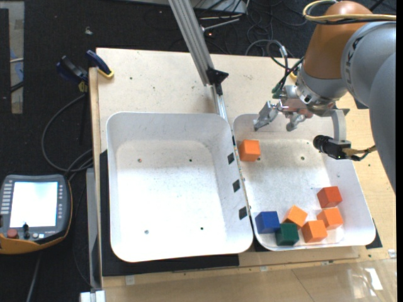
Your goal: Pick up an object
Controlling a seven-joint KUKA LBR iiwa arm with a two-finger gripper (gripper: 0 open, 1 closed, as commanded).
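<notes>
My gripper (278, 121) hangs over the far edge of the right bin (277, 178), its two fingers spread apart with nothing between them. An orange cube (250, 150) lies alone near the bin's far left corner, just below and left of the fingertips. At the near end of the same bin sit a blue cube (267, 221), a green cube (288, 233), and several orange cubes, among them one at the right wall (329, 196) and one in the cluster (314, 230).
The left bin (170, 181) lies beside the right one, with a raised divider edge between them. A slanted metal rail (192, 33) runs from the top down to the bins' far junction. A teach pendant (33, 209) rests off the bench at left.
</notes>
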